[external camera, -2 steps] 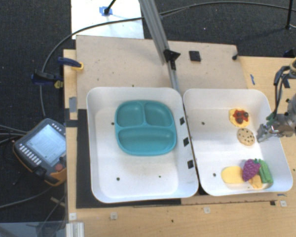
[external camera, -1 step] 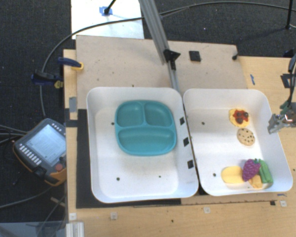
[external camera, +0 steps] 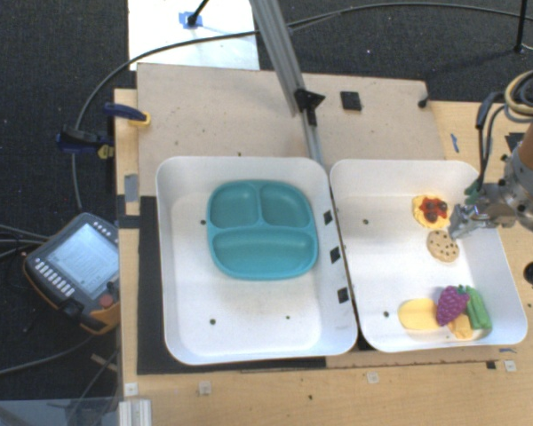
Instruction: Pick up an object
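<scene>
Nearest, in the near right corner of the right bin, lies a cluster of glossy toy foods: a knobbly purple bunch of grapes, a smooth yellow rounded piece on its left, a green ridged piece on its right, and a small pale orange piece tucked beneath, all touching or nearly so. The bin is shallow, white and matte, with rounded corners and a few dark dots on its floor.

To the left, off the worktop, sits a grey handheld pendant with a pale screen and orange trim; nothing on it can be read.

The left bin, of the same white make, holds a teal plate, smooth and rounded, divided into three compartments, two small far ones and one long near one.

Farther in the right bin lies a round tan cookie speckled with dark chips, and just beyond it a flat yellow disc with red and dark toppings. The tool hangs just right of these two, its metal tip close above the cookie's far edge; whether it is apart or together cannot be told.

At the far side, the worktop is plain tan board bearing a small black square and a slanted grey metal pole.
</scene>
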You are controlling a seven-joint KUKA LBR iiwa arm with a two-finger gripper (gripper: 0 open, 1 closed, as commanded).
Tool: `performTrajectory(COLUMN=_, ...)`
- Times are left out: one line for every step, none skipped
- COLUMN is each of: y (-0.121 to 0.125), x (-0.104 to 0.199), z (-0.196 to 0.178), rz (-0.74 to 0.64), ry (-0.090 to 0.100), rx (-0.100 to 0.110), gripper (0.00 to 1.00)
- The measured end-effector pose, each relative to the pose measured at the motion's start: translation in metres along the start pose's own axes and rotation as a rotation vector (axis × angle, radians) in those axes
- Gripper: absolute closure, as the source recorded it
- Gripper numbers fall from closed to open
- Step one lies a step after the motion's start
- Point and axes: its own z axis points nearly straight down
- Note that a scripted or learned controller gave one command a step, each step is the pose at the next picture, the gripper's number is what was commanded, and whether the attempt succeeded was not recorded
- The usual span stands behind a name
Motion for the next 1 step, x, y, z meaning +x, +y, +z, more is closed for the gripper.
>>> performTrajectory(y=-0.0068, x=0.051, z=0.0105, rz=0.0, ry=0.001, rx=0.002, gripper=1.0)
